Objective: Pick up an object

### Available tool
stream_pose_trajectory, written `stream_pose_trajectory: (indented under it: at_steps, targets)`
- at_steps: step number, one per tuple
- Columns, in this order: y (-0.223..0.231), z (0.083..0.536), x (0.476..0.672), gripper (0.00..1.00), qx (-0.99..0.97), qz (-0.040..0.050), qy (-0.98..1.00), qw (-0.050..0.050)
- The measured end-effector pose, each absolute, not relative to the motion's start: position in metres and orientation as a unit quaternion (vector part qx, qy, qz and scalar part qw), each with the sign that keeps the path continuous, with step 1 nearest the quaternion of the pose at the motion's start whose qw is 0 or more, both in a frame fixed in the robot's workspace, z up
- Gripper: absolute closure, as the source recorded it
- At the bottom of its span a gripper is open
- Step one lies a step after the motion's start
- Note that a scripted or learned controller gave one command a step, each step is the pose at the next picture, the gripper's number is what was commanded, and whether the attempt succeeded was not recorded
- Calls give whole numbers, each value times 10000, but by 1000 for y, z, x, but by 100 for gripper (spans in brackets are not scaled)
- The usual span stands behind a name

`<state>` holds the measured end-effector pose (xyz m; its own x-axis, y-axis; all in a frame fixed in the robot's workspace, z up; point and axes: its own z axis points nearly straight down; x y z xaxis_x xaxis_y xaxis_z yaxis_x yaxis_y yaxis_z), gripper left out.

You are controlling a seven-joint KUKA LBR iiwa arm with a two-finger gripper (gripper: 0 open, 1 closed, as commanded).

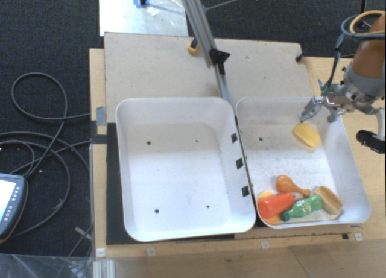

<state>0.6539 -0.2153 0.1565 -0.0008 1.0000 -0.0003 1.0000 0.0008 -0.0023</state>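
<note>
The gripper [321,111] hangs open and holding nothing at the right bin's [265,114] one o'clock, just above a yellow wedge [307,135]; toy foods [298,202] cluster at five o'clock.

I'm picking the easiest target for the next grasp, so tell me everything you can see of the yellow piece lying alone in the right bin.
The yellow piece is a small, rounded wedge-like toy, smooth and matte, apparently plastic, with a paler upper face and a darker orange-yellow lower edge. It lies flat on the floor of the right bin, in its upper part near the far right wall, apart from the cluster of toys in the near corner. Nothing touches it; the gripper hangs just above and beyond it, not holding it.
</note>
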Motion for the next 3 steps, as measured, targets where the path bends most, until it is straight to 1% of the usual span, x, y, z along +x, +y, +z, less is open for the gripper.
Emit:
stream_pose_trajectory:
  at_steps: [1,2,3]
  targets:
    - [-209,113,653,0,-7056,6,-7086,9]
    - [-210,128,655,100,-7044,-10,-7098,-27]
    - [-214,194,657,100,-7056,-22,-7086,-46]
